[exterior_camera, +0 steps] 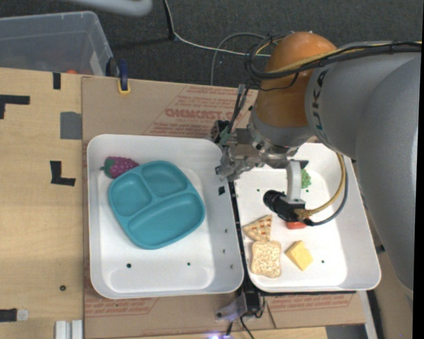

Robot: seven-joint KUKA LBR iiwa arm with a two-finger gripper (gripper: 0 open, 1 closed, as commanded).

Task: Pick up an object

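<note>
Three foods, a pizza slice [258,228], a cracker [266,258] just below it and a cheese block [299,256] to its lower right, lay unlifted, while the gripper [226,170] hung up-left of the slice, nothing visibly held, its opening impossible to tell, so the pick looked wholly undone.

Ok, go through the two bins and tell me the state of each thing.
Blue plate: flat, right way up, compartments bare, left bin.
Purple fruit: lying by the plate's far rim, left bin.
Pizza slice: flat, right bin.
Toast: flat, beside the pizza slice.
Cheese: lying apart from the toast.
Green thing: partly hidden by the arm, unclear.
Gripper: above where the two bins meet.
</note>
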